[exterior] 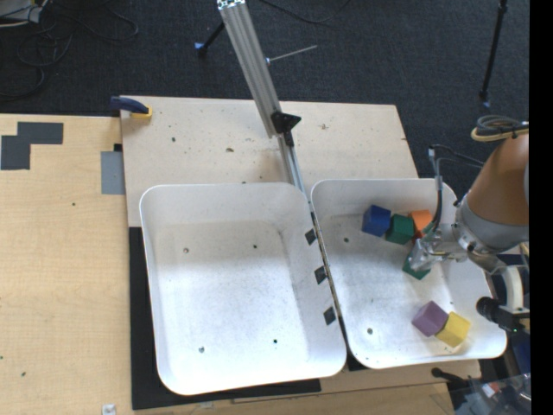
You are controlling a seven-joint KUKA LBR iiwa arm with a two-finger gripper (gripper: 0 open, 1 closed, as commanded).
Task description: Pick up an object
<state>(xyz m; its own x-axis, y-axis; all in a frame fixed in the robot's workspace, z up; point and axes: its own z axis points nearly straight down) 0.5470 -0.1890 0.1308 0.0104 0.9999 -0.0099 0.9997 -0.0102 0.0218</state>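
In the right bin [380,353], my gripper [422,256] is low over the floor, just right of the bin's middle. A small dark green block [415,270] lies right at its tip, touching or nearly touching it. I cannot make out whether the block is gripped. A blue block [376,220], a green block [400,229] and an orange block [421,220] sit in a row just behind the gripper. Near the front right corner rest a purple block [429,318] and a yellow block [454,329], side by side.
The left bin [173,353] adjoins the right one along a shared divider wall [320,266]. A slanted aluminium pole [255,67] rises from behind the bins. The arm's grey and orange body [501,193] overhangs the right bin's right edge.
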